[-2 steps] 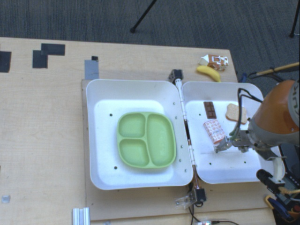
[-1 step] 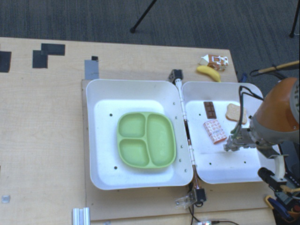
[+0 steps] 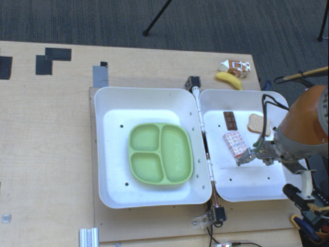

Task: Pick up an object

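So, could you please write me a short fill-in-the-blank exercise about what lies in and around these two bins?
1. The green divided plate lies in the ____ bin.
2. The plate has ____ compartments.
3. The banana lies on the bench, ____ the bins.
4. The red-and-white packet lies in the same bin as the brown bar and the ____ of bread.

Missing words: left; three; outside; slice

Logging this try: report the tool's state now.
Tool: in the right bin, low beside the red-and-white packet; whether it is open, closed or holding anything cannot be told.
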Motion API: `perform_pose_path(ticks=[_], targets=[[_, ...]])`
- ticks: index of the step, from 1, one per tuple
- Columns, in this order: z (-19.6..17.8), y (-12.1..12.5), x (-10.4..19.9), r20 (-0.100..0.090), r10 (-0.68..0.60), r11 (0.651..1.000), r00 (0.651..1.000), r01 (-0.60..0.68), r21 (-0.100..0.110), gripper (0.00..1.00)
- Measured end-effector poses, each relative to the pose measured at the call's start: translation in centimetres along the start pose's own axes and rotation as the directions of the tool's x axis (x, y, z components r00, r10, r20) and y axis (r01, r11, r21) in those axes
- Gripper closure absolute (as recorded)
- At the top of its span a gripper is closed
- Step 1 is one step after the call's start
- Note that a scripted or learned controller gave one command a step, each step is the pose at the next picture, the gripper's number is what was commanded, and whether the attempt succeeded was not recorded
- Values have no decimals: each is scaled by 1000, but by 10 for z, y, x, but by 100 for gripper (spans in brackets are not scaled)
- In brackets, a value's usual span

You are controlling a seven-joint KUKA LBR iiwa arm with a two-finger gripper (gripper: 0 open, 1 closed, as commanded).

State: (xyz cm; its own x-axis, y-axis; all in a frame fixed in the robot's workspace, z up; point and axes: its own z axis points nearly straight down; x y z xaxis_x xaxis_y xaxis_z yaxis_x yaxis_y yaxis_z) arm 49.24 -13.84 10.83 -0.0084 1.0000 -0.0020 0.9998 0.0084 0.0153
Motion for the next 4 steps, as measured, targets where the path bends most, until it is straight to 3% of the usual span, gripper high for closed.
perform_pose_path(ticks=[1,2,3,4], targets=[[21,-3,46,1,6,1000,1000,-6,8,0],[10,-1,47,0,4,1000,1000,-4,2,100],[-9,-4,49,-2,3,1000,1000,-3,13,100],[-9,-4,49,-3,4,1000,1000,-4,13,0]])
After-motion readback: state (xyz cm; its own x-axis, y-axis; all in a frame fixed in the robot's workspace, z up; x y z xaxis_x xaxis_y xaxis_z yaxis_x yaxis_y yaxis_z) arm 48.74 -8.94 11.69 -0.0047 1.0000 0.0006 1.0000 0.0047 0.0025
